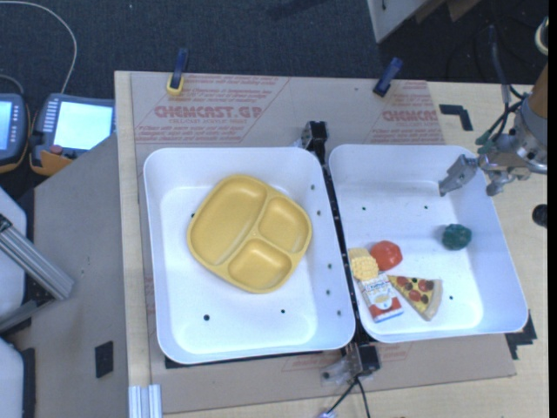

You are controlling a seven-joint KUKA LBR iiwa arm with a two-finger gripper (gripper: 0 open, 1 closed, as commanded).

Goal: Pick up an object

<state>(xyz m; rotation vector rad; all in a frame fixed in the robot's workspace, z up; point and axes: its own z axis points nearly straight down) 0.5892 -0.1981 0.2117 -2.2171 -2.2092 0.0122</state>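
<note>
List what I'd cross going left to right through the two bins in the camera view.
Yellow divided plate in the left bin → corn piece → red tomato → pizza slice → dark green object → gripper over the right bin.

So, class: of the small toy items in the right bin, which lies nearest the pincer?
The dark green ball, alone below the pincer; the other toys cluster further left.
</note>
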